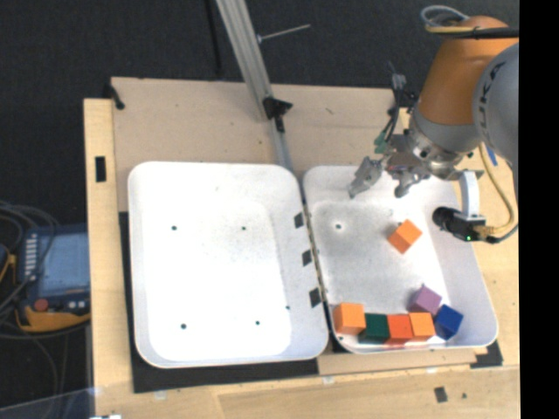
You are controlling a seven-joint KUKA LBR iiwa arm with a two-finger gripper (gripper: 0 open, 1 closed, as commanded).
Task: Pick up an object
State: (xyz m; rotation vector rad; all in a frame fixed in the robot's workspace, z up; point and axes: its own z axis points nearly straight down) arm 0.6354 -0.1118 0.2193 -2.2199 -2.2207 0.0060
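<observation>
The gripper (382, 180) hangs open and empty above the right bin (367, 243) — descending here risks closing on nothing, the orange block (404, 236) sitting off to one side.

Even, fairly bright overhead light washes the two white bins (210, 260) almost to glare, leaves only soft, short shadows under the blocks (397, 326) and the arm (463, 77), and the frame is slightly soft and grainy, with the dark floor nearly featureless.
</observation>
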